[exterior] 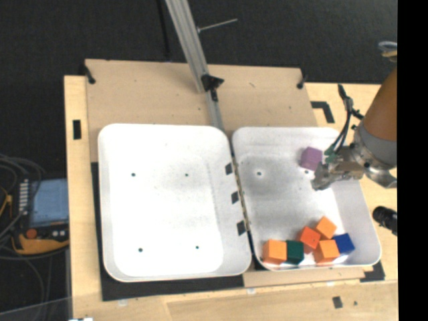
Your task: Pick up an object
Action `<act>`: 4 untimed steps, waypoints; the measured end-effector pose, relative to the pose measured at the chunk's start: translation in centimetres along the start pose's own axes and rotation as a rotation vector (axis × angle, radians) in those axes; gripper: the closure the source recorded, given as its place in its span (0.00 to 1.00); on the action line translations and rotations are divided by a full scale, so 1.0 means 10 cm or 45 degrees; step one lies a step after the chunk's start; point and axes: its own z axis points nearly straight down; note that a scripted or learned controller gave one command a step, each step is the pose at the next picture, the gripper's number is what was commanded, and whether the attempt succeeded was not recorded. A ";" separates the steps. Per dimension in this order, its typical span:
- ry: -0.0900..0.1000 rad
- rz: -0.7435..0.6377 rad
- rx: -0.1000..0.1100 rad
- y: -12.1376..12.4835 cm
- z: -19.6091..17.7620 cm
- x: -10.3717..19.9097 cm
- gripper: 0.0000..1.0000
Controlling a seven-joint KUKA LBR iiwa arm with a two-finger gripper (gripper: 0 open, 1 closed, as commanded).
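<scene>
Pale wooden bench (187, 85) on dark carpeted floor (80, 19).

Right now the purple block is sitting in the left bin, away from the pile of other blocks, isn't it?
Not quite. The purple block is in the right bin, not the left one. The rest holds: it sits near that bin's far side, away from the pile of orange, green and blue blocks at the near edge. The camera view shows this.
</scene>
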 end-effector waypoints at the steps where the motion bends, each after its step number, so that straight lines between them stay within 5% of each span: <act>1: 0.004 -0.005 0.007 0.19 -0.04 0.58 1.00; 4: 0.005 -0.004 0.008 0.52 0.06 2.16 1.00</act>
